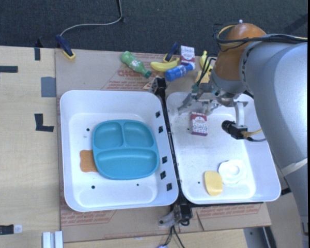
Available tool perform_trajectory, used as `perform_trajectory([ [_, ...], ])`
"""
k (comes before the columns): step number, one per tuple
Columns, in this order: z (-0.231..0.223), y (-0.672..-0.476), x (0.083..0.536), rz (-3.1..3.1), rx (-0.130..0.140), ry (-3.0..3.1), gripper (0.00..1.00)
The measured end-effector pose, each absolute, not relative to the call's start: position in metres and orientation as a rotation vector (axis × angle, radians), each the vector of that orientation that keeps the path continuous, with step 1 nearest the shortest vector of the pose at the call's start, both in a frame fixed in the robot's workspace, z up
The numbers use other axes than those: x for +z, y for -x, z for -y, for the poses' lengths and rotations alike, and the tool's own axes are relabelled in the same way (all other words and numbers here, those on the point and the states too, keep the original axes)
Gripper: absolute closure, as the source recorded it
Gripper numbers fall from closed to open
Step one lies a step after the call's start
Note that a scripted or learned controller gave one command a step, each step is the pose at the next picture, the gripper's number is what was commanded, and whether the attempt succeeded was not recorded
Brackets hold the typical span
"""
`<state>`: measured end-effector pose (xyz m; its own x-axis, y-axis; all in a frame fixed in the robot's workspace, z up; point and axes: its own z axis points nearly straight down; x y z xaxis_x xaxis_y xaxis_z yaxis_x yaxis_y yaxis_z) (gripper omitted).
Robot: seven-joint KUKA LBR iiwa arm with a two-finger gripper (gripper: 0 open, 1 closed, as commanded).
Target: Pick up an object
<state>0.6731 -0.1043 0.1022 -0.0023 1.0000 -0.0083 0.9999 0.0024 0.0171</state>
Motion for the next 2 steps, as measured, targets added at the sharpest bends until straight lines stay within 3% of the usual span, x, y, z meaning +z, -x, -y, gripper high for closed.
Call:
perform_trajectory([
  [2, 0.1031, -0.6732, 0.0929, -2.210, 0.010, -2.206, 0.00],
])
